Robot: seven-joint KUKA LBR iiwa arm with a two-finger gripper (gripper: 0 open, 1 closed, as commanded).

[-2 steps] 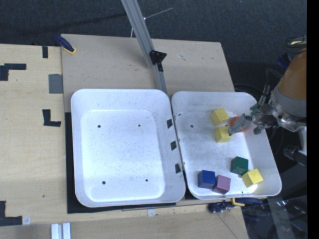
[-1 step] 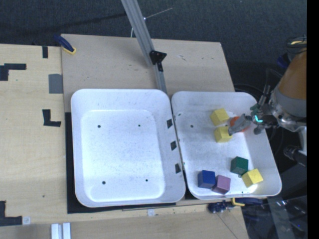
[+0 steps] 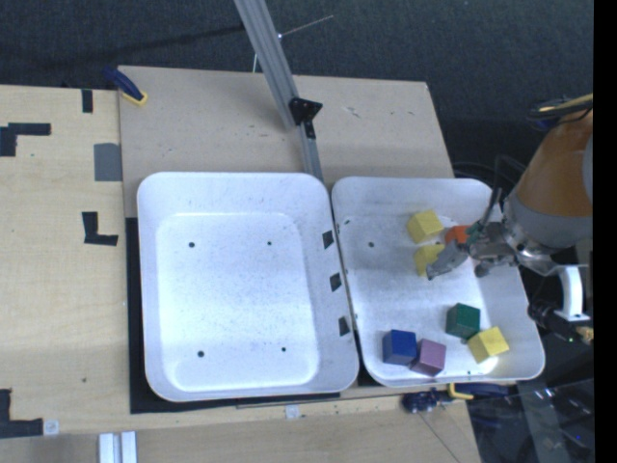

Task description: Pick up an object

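End effector (image 3: 445, 258) sits low in the right bin (image 3: 386, 355) right beside a yellow block (image 3: 426, 258), can't tell its state, and so off-centre it'll probably just nudge that block away.

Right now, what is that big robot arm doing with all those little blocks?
The arm's gripper is reaching from the right into the right bin, down among the blocks. It sits right by a yellow block, with another yellow block just above it. I can't tell if it has grabbed anything. A green block, blue block, purple block and a third yellow one wait nearer the front.
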